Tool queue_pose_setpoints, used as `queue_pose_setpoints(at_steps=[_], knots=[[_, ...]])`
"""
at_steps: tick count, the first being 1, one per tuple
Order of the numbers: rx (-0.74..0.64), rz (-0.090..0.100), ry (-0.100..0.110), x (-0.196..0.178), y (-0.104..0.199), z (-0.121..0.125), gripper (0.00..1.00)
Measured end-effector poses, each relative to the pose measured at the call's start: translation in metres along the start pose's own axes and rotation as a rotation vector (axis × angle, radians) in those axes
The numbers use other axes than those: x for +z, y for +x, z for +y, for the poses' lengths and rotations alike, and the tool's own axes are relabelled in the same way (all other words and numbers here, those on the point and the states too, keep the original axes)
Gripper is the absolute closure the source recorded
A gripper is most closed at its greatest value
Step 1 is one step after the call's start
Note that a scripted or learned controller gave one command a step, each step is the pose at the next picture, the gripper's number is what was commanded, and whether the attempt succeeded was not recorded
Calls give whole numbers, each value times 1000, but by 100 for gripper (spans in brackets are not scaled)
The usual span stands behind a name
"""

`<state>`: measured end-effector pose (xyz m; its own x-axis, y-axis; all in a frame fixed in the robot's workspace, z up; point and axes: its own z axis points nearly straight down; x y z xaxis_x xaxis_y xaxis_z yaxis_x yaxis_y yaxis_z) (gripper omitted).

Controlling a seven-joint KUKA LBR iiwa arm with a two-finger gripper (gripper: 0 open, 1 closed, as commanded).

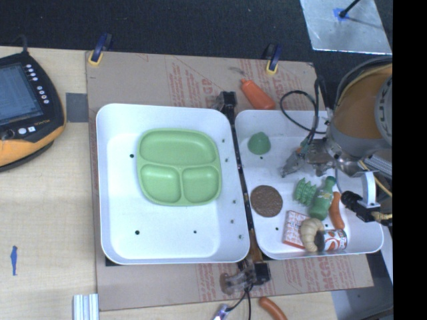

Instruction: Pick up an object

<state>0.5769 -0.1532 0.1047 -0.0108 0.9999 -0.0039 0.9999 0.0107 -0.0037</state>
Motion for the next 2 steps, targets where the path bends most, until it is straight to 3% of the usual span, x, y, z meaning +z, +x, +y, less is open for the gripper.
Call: queue_pose_setpoints(at_steps=[1,2], knots=[[5,3,1,14,-37,-37,0],[7,3,-3,-81,-59,-47,0]])
